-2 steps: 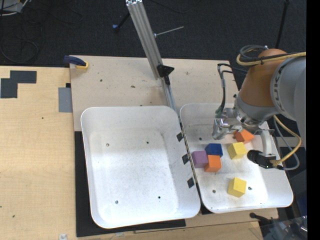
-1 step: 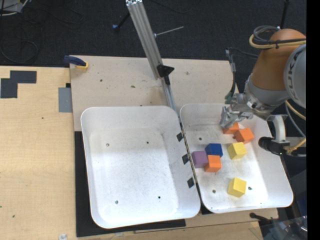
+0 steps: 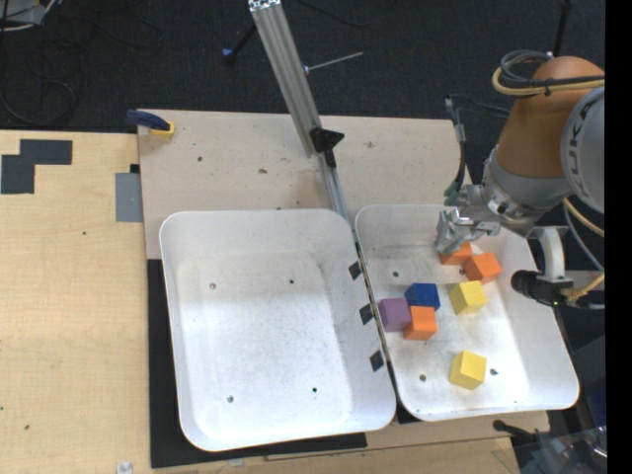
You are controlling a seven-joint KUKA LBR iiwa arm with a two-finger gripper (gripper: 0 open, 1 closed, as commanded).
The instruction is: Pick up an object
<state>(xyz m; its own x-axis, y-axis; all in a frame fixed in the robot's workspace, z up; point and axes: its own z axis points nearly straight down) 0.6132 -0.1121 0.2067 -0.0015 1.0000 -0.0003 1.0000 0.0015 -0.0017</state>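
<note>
My gripper (image 3: pixel 455 233) hangs low over the back of the right bin (image 3: pixel 538 383), at the end of the grey and orange arm. Directly under it an orange block (image 3: pixel 457 255) peeks out, partly hidden by the gripper. A second orange block (image 3: pixel 483 267) lies just to its right. Further forward sit a blue block (image 3: pixel 423 295), a purple block (image 3: pixel 394 313), a third orange block (image 3: pixel 422 322) and a yellow block (image 3: pixel 468 296). Another yellow block (image 3: pixel 468 368) lies alone near the front.
The left bin (image 3: pixel 197 265) stands beside the right one, joined by black clips (image 3: pixel 365 312). A slanted aluminium bar (image 3: pixel 291 77) rises behind the bins. A blue clamp (image 3: pixel 148 121) sits at the bench's back left corner.
</note>
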